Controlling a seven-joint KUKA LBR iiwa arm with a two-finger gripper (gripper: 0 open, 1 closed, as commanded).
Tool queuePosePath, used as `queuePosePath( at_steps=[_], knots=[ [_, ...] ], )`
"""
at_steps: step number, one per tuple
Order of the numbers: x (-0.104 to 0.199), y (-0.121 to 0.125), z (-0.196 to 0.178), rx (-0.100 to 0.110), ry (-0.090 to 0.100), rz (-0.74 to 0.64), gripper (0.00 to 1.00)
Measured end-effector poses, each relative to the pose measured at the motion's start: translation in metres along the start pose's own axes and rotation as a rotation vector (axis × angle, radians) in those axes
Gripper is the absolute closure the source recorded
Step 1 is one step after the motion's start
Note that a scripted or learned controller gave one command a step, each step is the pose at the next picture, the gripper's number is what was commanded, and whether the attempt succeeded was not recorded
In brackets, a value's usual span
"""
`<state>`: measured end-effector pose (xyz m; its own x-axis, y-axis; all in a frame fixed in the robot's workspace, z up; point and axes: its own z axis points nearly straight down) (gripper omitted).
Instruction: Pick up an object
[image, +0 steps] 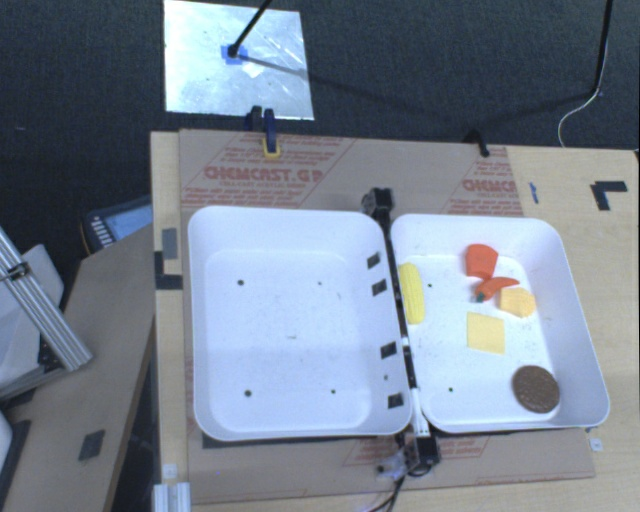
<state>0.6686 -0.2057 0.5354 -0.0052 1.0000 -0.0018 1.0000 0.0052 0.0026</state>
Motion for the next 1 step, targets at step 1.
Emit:
queuePosePath(
  at_steps=[1],
  knots=[
    [0.0, 0.0, 0.0, 0.0, 0.0, 0.0, 1.0]
  ],
)
